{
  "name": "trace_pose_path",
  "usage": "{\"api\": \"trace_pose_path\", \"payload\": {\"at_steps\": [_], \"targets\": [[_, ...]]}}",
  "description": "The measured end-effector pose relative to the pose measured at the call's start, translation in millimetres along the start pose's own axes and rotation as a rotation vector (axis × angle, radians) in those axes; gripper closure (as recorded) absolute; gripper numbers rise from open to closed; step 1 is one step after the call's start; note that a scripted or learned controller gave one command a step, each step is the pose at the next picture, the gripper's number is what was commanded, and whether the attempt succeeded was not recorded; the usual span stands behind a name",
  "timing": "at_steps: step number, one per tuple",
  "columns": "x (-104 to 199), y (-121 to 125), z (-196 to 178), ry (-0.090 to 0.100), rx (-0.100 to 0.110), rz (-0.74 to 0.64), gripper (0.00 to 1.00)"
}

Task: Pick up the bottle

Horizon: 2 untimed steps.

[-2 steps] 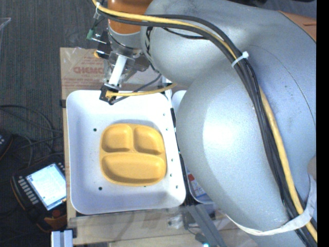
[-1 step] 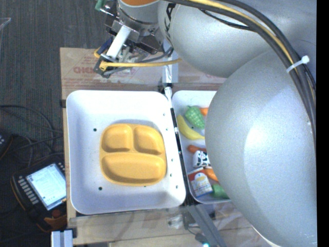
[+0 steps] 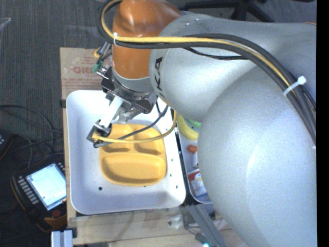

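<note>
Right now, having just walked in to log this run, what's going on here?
The gripper hangs over the left bin, above the far edge of a yellow divided tray lying there. The right bin, mostly hidden behind the arm, holds a yellow item and a red-and-blue labelled thing, possibly the bottle. Whether anything is gripped can't be told.

Looks like a robotics lab. Grey carpet (image 3: 31, 45) at the left of the frame with loose cables (image 3: 23, 108) trailing across it; a handheld control pendant (image 3: 45, 186), screen lit, at lower left; black legs of an office chair (image 3: 205, 4) along the top edge; a wooden bench (image 3: 72, 60) bearing a shallow white bin (image 3: 82, 138) beneath a grey industrial arm (image 3: 257, 138).
</note>
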State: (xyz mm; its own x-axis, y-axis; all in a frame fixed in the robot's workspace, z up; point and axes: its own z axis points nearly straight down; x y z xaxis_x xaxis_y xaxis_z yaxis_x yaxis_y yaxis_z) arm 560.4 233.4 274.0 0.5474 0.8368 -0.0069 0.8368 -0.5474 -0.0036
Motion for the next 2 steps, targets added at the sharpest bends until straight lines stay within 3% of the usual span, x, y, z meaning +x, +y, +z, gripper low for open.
{"api": "trace_pose_path", "payload": {"at_steps": [1, 2], "targets": [[15.1, 26.6, 128.9, 0.002, 0.001, -0.491, 1.00], [37.3, 56.1, 46.0, 0.004, -0.002, -0.630, 1.00]]}}
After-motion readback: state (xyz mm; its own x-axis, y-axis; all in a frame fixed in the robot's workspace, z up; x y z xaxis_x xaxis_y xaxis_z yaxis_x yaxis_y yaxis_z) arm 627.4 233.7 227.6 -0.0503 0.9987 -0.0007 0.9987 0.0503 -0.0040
